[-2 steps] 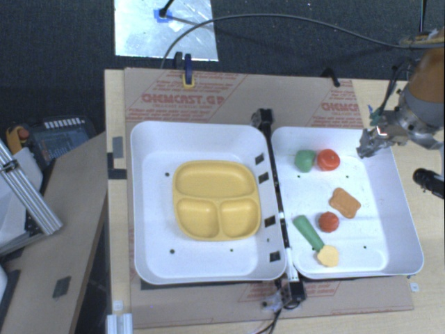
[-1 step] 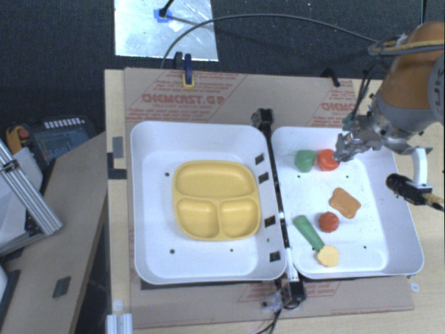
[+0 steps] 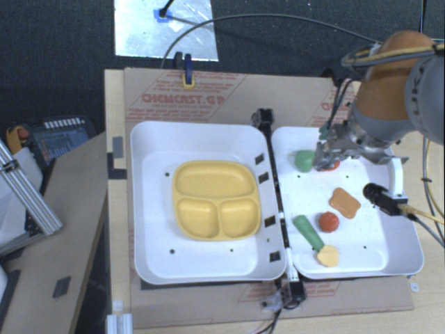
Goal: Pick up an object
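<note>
Crowding right bin's (image 3: 410,256) far edge: tool (image 3: 325,160), green ball (image 3: 304,161).

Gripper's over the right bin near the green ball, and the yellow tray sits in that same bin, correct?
Not quite. The camera view shows the yellow tray in the left bin, not the right one. The gripper is over the right bin, beside the green ball.

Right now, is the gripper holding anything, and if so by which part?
Cannot be told. The gripper is low in the right bin, between the green ball and a small red object, with no object visibly between its fingers.
</note>
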`<move>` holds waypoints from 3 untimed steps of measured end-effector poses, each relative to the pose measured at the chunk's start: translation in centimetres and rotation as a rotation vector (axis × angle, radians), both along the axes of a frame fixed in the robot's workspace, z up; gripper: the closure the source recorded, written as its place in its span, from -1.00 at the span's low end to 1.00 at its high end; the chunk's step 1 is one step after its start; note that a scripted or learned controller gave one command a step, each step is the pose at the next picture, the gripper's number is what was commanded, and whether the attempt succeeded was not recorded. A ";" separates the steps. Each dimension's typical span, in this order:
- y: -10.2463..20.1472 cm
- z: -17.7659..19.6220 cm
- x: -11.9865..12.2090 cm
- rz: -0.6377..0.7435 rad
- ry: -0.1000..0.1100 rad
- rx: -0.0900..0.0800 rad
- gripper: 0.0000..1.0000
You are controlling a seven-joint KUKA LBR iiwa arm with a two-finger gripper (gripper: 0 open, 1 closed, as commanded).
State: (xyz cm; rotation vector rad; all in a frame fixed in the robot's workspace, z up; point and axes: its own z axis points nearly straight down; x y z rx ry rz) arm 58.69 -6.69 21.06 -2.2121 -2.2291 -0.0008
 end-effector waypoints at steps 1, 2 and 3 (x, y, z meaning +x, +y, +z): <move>4.5 -0.2 -0.9 0.001 0.000 0.001 1.00; 10.3 -0.2 -3.2 0.002 0.001 0.001 1.00; 15.2 -0.3 -5.0 0.001 0.001 0.000 1.00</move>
